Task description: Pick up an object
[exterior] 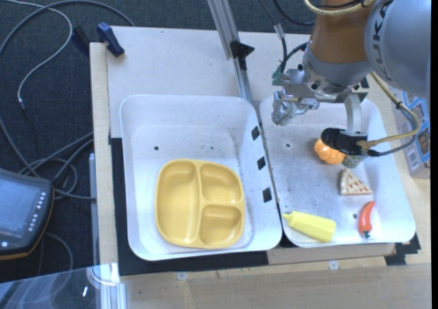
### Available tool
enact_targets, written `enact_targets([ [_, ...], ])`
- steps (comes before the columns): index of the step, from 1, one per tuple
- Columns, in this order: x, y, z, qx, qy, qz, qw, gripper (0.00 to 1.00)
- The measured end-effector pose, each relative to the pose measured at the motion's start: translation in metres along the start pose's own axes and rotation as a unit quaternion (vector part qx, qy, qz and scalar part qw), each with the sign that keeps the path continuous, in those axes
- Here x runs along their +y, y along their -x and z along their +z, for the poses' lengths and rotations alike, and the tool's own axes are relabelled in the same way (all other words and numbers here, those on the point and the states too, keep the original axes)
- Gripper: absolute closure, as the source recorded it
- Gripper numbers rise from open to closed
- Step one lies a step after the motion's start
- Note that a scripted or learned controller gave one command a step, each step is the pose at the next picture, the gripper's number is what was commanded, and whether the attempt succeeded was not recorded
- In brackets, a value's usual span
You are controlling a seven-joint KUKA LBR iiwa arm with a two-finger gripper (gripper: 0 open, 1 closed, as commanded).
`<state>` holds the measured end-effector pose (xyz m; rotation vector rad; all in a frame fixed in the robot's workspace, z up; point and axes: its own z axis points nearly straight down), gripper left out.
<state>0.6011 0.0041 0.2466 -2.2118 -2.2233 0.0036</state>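
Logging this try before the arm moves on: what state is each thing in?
Gripper: above the right bin, nothing between its fingers.
Yellow tray: flat in the left bin.
Orange item: lying in the right bin.
Waffle piece: flat.
Yellow block: on its side.
Red pepper: lying loose.

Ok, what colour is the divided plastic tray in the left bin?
Pale yellow, three compartments, seen clearly in the camera view.

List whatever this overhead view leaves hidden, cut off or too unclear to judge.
- Gripper: blurred and dark; open or shut cannot be told.
- Round orange toy fruit: partly covered by a black part and cable of the arm.
- Far corner of the right white bin: hidden under the grey arm.
- Black tablet-like device: cut off by the left edge.
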Motion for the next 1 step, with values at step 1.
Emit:
enact_targets([
  [1,-0.0129,-0.0598,0.0001,0.001,0.001,-0.001,1.0,1.0],
])
